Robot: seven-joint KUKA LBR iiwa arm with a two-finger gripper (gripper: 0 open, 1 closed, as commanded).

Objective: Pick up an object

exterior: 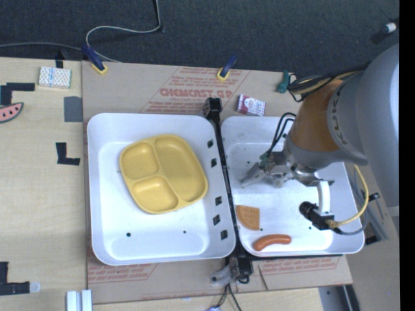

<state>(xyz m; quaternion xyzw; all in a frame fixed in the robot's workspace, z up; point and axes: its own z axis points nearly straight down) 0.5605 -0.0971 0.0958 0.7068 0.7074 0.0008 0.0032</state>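
Note:
In the right bin [337, 241] lie a tan cracker-like square [248, 216] near the divider and an orange-red sausage [272, 241] by the front wall. My gripper [256, 173] hangs low over the bin's middle left, above and behind the cracker, pointing left. Nothing shows between its tips. The grey arm with its orange band [314, 125] covers the bin's back right.
The left bin [107, 173] holds a yellow three-part plate [162, 172]. A small red-and-white packet [249, 105] lies on the cardboard behind the right bin. Cables run along the arm's wrist over the right bin's right side [324, 216].

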